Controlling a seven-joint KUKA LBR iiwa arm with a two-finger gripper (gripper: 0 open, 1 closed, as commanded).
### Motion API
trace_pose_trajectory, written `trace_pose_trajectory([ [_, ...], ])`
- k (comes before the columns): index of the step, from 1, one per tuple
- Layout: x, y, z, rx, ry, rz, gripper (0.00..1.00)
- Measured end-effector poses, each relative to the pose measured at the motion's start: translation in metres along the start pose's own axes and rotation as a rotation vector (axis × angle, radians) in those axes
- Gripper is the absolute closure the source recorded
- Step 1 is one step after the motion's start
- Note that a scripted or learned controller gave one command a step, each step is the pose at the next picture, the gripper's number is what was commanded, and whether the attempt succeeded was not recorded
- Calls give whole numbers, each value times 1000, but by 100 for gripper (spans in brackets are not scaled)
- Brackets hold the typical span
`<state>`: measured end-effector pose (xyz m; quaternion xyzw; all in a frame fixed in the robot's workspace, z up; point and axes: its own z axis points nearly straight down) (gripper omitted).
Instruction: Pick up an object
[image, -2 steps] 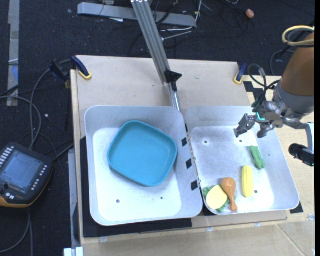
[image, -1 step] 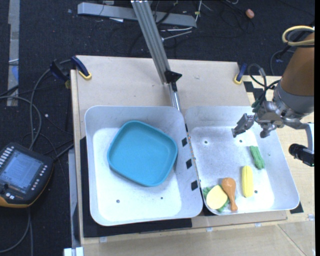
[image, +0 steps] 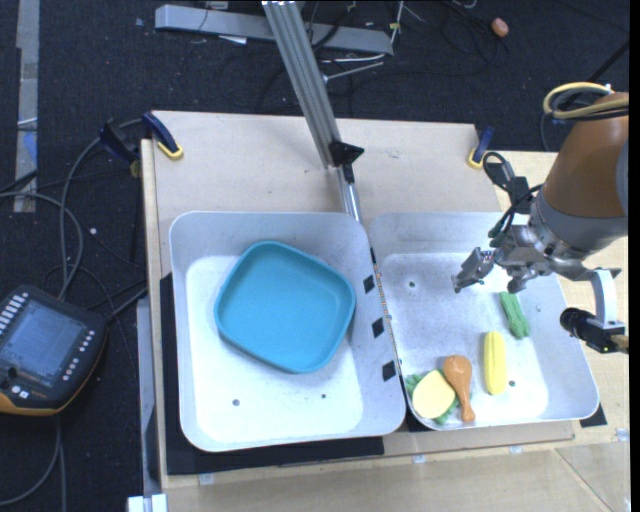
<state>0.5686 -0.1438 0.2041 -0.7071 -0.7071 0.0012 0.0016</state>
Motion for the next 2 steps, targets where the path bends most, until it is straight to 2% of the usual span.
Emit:
trace_pose_trajectory([
  [1,-1,9,54,1,0,0,0],
  [2,0,8,107,1,0,0,0],
])
